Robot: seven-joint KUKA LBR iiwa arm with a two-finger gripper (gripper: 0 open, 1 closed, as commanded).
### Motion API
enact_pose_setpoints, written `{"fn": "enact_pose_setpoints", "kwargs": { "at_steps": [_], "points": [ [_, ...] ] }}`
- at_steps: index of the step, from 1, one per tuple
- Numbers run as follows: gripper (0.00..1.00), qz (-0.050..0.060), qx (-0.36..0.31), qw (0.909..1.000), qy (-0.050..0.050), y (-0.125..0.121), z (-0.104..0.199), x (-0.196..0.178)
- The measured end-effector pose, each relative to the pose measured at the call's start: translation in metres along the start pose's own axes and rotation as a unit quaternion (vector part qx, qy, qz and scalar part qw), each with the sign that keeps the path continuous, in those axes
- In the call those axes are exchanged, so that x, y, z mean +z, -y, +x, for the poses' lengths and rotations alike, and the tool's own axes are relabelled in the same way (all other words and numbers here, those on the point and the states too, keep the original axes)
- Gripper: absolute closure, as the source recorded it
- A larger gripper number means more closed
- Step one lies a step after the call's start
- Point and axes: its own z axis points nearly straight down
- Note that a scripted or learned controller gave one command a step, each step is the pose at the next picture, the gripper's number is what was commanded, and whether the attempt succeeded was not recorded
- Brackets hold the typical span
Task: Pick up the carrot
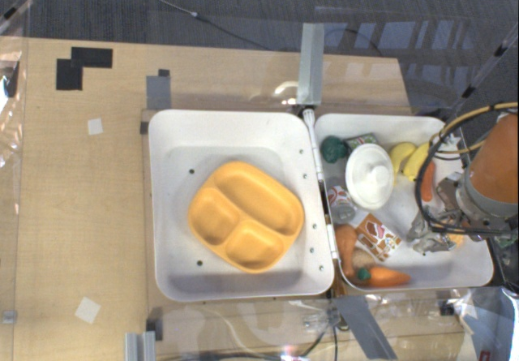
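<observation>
A pale wooden worktop (73, 213) carries two shallow white plastic bins side by side, both with rounded corners and smooth, matte walls. The left bin (174, 270) holds a yellow plate (246, 215), a glossy rounded square moulded into three compartments, lying slightly turned in the middle of the bin floor.

The right bin (474, 270) is crowded. A round white bowl (370, 175) sits near its centre, with a dark green round thing (332, 148) and a green-labelled packet (361, 141) just beyond it toward the far wall. Yellow, curved, banana-like pieces (409, 158) lie beside the bowl on its right. A small red-and-white printed carton (378, 238) lies tilted below the bowl, next to a clear, shiny wrapper (341, 203) against the dividing wall.

The carrot (384, 276) lies along the near wall of the right bin: a smooth orange cone with a green stub at its left end and its tip pointing right. A second orange, blunt piece (346, 243) sits just above its green end.

The arm, grey with an orange band, comes in at the right edge, ringed by black and yellow cables. Its gripper (433, 239) hangs low over the right part of the same bin, metallic and blurred; whether the fingers are open or closed I cannot tell. The carrot lies to the lower left of the gripper, near but apart from it, with nothing visibly held.
</observation>
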Motion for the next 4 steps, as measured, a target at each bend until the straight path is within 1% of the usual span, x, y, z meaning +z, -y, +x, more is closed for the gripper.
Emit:
{"fn": "enact_pose_setpoints", "kwargs": {
  "at_steps": [1,2,3,4],
  "points": [
    [1.0,0.001,-0.022,0.9998,0.0,0.005,-0.001,-0.001],
    [1.0,0.001,0.012,0.9999,0.001,0.006,0.0,-0.021],
    [1.0,0.001,0.048,0.9988,0.001,0.003,0.001,0.006],
    [1.0,0.001,0.103,0.9947,0.001,-0.006,-0.002,-0.022]
  ]
}}
